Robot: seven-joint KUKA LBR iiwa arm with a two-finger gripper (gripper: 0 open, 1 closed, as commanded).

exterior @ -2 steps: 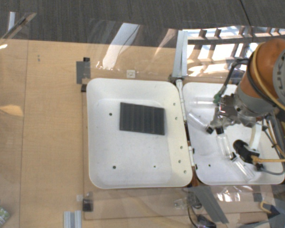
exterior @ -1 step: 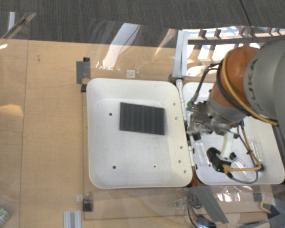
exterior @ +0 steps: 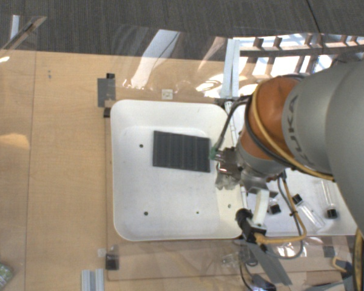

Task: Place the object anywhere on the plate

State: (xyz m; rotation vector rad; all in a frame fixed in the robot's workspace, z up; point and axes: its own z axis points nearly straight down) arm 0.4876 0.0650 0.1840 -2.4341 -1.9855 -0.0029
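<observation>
The desk is seen from above at a slant, with the two white bins set side by side on it so that things can be carried from one to the other. Most of the right half is covered by the arm, which is brought in from the right and bent down over the seam between the bins, probably because the wrist is working low near that shared edge.

The left bin is the larger visible container. One thing is held in it: the plate, a dark ribbed rectangle lying flat in the upper middle part, and nothing is seen resting on its surface.

The right bin is largely hidden under the arm. On its bare strip a few small clear pieces with black ends are scattered, well apart from the plate.

The gripper is placed just beside the plate's right edge, over the left bin's right rim. It is viewed from behind the wrist, so whether it is open, closed, or gripping something cannot be told. Which thing is the object is not plain; it is judged to be one of the small pieces or hidden under the wrist, and the placing is judged not yet done.
</observation>
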